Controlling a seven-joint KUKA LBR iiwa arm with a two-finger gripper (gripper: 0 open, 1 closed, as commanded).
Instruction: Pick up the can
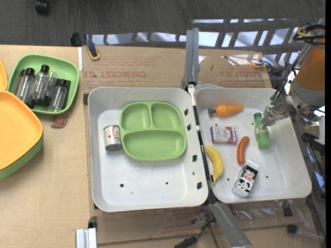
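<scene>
The can (111,137) is small, with a silver top and a pale printed label. It lies on its side in the left bin (150,190), touching the left edge of a green divided plate (153,130). My gripper (268,119) hangs over the right bin (279,182), at its upper right, far from the can. It sits just above the top of a green bottle (262,134), and nothing is visibly held.
The right bin also holds a carrot (227,109), a pink packet (223,134), a banana (215,162), a red sausage (242,150) and a small black-and-white carton (245,180). A green tray of dark bottles (42,84) and stacked orange plates (16,136) sit on the bench at the left.
</scene>
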